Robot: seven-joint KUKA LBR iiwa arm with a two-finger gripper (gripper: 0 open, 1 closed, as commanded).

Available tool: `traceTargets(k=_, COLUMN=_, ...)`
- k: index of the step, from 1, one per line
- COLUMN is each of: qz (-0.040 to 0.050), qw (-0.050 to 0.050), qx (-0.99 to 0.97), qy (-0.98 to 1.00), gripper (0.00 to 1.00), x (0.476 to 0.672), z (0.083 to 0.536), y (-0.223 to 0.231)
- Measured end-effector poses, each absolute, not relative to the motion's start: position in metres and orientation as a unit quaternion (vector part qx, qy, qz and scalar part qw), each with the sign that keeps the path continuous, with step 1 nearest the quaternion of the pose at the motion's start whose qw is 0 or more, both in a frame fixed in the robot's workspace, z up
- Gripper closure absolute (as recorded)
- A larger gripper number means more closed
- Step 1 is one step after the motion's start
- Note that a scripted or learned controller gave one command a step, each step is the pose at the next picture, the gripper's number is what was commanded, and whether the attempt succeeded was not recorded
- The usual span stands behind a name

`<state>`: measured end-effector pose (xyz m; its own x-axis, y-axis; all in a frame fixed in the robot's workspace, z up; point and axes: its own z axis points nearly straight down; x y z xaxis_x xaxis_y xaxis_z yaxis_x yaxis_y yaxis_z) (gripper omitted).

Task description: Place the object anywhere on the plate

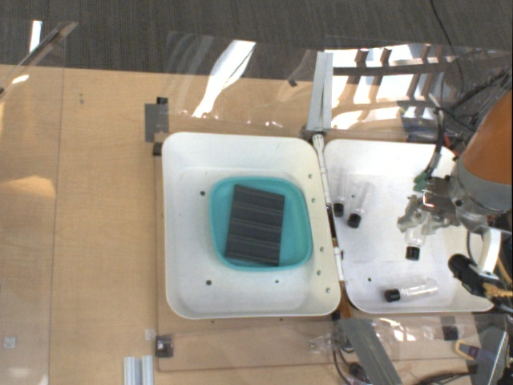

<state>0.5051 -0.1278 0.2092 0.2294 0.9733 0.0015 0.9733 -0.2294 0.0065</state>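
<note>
A grey robot arm [489, 163] reaches in from the right of the frame, its gripper [417, 227] low over the right bin [377, 283], where several small clear vials with black caps lie scattered. One vial [414, 243] stands just beneath the gripper, seemingly between its fingers, though a firm hold cannot be confirmed. At centre frame, in the left bin [184, 215], a teal plate [300, 231] bears a dark ridged block [255, 224]. The pick-up step appears to be in hand; next the vial must be lifted clear and carried left across the dividing rims to the plate.
</note>
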Motion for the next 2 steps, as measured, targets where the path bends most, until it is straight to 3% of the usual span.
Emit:
traceTargets(k=1, qz=0.0027, qw=0.002, qx=0.776, qy=0.631, gripper=1.0, x=0.49, z=0.232, y=-0.036)
traceTargets(k=2, qz=0.0015, qw=0.001, qx=0.719, qy=0.695, gripper=1.0, x=0.538, z=0.184, y=0.053)
